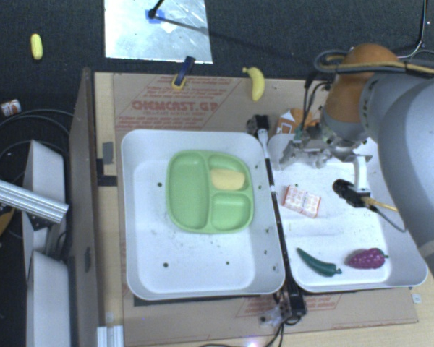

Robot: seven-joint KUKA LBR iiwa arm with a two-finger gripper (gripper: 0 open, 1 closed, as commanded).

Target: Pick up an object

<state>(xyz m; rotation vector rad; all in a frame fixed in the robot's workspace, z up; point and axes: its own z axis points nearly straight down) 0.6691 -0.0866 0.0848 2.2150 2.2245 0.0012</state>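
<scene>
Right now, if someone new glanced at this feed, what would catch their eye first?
The green divided plate in the left bin stands out most, with a yellow piece in its top right compartment as the view shows it. In the right bin, the gripper hangs over the far left corner, and a red and white packet, a dark green pepper and purple grapes lie nearer the front.

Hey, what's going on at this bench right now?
A grey robot arm reaches in from the right, its gripper over the far left corner of the right bin. Nothing looks picked up yet. A red-and-white packet, a green pepper and purple grapes lie in that bin. The left bin holds a green divided plate with a yellow item in one compartment.
</scene>
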